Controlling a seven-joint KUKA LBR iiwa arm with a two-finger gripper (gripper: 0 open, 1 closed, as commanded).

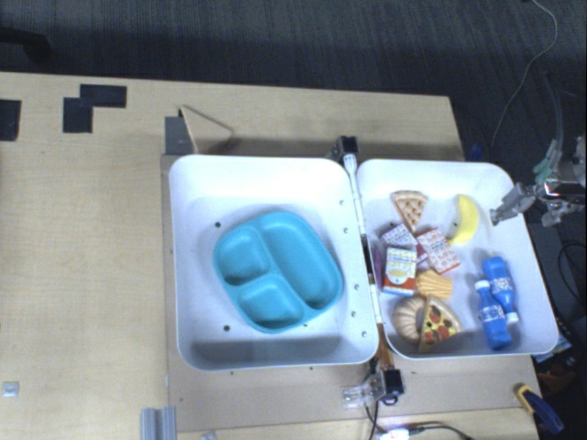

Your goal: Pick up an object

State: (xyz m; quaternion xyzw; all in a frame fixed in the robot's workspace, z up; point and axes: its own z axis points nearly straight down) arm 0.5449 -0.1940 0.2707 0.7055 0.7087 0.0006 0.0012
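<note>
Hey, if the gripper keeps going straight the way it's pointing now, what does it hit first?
The gripper points leftward over the right bin's rim. Straight along that line, the banana looks like the first thing met, though height above the bin is unclear from this view.

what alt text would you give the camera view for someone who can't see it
Seen from above, two white bins sit side by side: the left bin holds a blue divided plate, and the right bin holds toy food, including a banana, a pizza slice and a blue bottle. The gripper hangs at the right bin's far right corner.
</note>
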